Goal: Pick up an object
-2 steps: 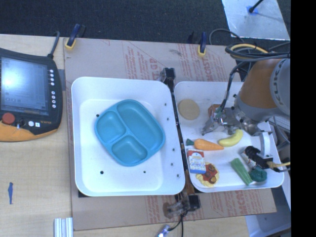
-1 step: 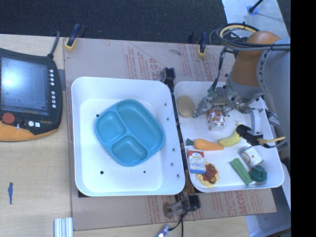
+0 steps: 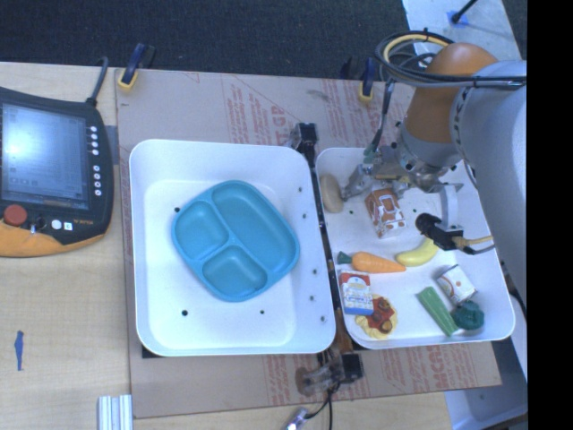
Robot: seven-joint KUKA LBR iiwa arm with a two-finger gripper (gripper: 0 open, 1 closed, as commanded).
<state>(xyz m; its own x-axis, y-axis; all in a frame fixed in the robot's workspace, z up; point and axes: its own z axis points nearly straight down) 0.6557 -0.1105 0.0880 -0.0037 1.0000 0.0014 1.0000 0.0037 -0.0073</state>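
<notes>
Where the desk (image 3: 72,330) begins at far left, a teach pendant (image 3: 49,177) lies with its screen up. Next comes the left bin (image 3: 148,330), holding a blue divided plate (image 3: 235,238). Further right, the right bin (image 3: 501,330) holds the small objects: a tan piece (image 3: 332,193) at its left edge, a red and white packet (image 3: 355,291), a carrot (image 3: 376,262), a small carton (image 3: 386,211), a banana (image 3: 417,254), a green stick (image 3: 435,311) and a white box (image 3: 457,283). The end effector (image 3: 391,174) hangs over the bin's top part; whether it is spread or pressed together cannot be told, and nothing shows pinched in it. The carton lies directly below it in view, probably the nearest target, its long axis running top to bottom with a slight tilt.
</notes>
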